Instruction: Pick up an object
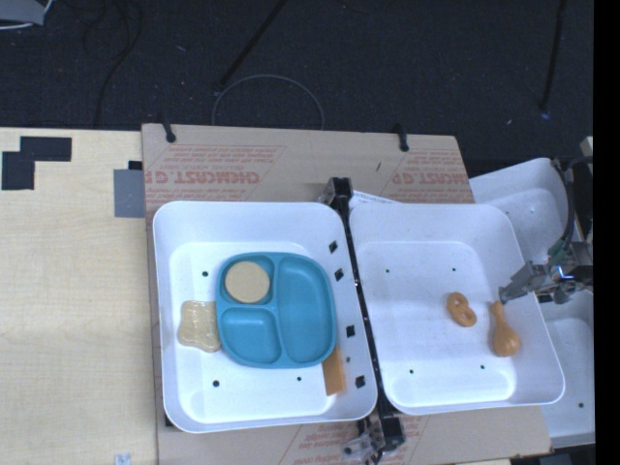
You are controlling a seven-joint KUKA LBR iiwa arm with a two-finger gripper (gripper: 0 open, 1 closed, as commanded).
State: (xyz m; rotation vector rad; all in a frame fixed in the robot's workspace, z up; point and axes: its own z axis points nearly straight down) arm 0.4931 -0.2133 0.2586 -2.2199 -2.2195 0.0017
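Both bins are plain white, the left bin point(184, 260) and the right bin point(426, 260). The divided plate point(291, 313) is bright blue with a tan round cookie point(246, 281) in it. Next to it there's a pale beige toast piece point(199, 325) and an orange-brown stick point(333, 372). The pretzel point(461, 309) and drumstick point(503, 334) are both orangey-brown. The cardboard point(291, 168) is brown with red print.

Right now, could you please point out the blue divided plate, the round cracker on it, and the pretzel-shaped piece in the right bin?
blue divided plate point(302, 303): camera view, bare right compartment.
round cracker point(246, 281): camera view, centre of its top.
pretzel-shaped piece point(461, 309): camera view, its middle.
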